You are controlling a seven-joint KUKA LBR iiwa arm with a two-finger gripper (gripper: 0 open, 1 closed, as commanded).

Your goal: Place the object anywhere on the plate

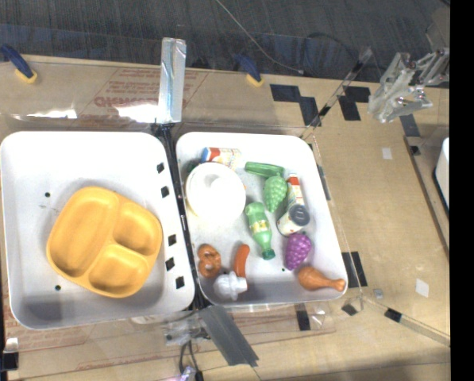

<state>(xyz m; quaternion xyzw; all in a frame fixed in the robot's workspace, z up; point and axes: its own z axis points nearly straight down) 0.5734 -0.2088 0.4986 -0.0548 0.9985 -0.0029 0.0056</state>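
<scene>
A yellow divided plate [103, 240] lies in the left bin [22, 157], with nothing on it. The right bin [325, 205] holds several toy foods: a white round dish [215, 190], a green bottle [260, 228], green grapes [275, 193], purple grapes [298, 249], a chicken drumstick [320, 278], a sausage [241, 258] and a brown pretzel [209, 260]. My gripper [406, 94] hangs at the upper right, outside both bins and well away from the objects. Nothing is visibly held in it.
A green cucumber [263, 168], a small carton [221, 156], a red-capped bottle [294, 211] and a white piece [230, 286] also crowd the right bin. A silver upright post [172, 78] stands behind the divider between the bins. Bare bench lies to the right.
</scene>
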